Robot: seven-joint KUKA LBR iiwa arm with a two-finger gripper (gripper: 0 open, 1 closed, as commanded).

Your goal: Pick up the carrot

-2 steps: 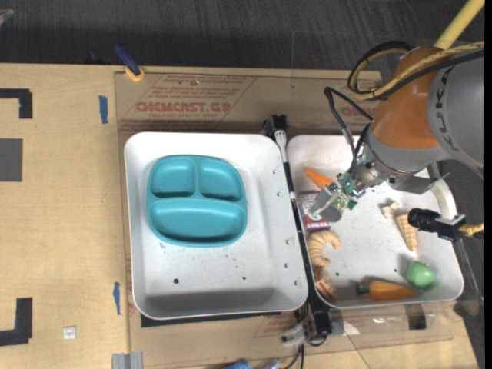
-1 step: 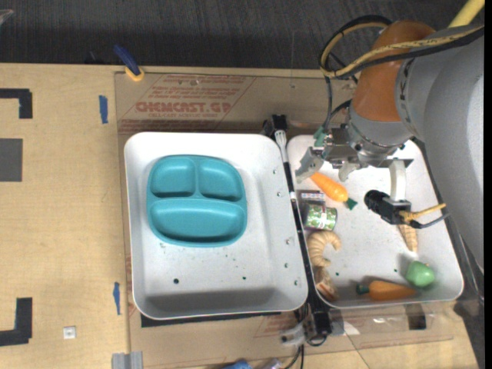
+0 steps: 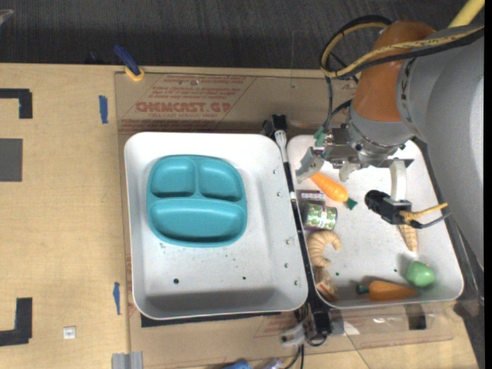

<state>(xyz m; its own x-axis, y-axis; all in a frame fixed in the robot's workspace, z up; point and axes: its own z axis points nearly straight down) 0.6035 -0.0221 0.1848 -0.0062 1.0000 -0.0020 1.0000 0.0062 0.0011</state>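
bench (image 3: 61,229): brown cardboard top | on it: left white bin (image 3: 146,283), right white bin (image 3: 442,244)

A robotics lab test bench is indicated by a flat brown cardboard-covered benchtop (image 3: 61,229) marked with blue tape tabs (image 3: 103,108) and black corner markers (image 3: 18,103), two shallow white plastic bins (image 3: 215,298) clamped side by side, and toy food laid out at the right.

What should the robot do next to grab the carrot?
Probably lower the gripper a little, straight onto the carrot. The gripper hangs just above the carrot's upper left end in the right bin, and nothing is held yet. A second carrot lies near the bin's front edge beside a green ball, but it is much farther off.
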